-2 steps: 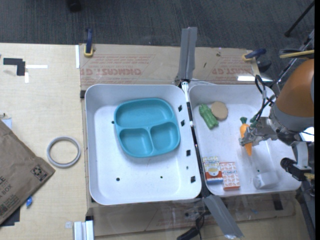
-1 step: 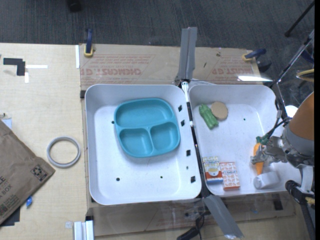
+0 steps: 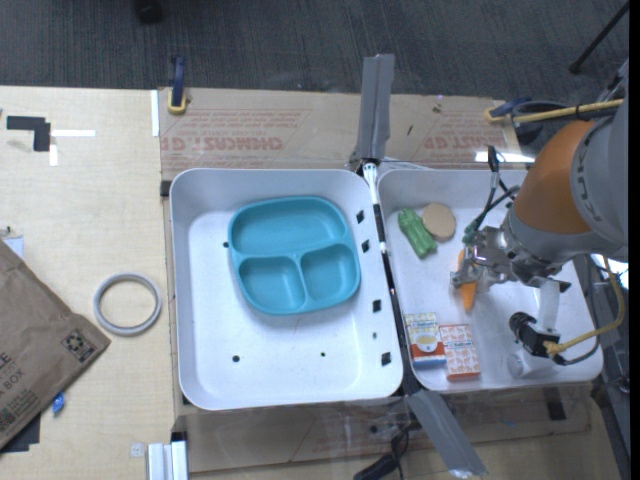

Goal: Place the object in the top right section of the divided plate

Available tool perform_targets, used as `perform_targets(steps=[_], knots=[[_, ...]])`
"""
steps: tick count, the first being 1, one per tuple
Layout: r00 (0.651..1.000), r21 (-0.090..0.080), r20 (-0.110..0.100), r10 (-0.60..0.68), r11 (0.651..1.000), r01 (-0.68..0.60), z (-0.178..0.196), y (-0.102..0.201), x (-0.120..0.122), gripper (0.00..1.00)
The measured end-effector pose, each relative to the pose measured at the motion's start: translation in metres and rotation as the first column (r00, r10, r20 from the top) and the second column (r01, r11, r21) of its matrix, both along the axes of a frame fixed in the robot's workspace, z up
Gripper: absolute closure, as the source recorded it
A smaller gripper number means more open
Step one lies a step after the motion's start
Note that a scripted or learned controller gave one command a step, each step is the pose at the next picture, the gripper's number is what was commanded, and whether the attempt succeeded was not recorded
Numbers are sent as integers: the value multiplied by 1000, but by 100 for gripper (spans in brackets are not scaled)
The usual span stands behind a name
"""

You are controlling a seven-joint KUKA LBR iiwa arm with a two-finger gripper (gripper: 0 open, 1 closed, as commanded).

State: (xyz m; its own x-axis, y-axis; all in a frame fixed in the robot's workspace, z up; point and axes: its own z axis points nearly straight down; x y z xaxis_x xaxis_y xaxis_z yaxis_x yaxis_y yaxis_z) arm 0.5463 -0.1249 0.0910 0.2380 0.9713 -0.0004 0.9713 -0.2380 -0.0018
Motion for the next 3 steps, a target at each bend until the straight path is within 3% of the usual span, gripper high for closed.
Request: perform_targets(steps=[1, 2, 3], knots=[[966, -1, -2, -258, 966, 258, 0, -78, -9, 100], [840, -1, -4, -542, 840, 542, -1, 0, -46, 100], [730, 5, -10, -684, 730, 684, 0, -59, -68, 100]])
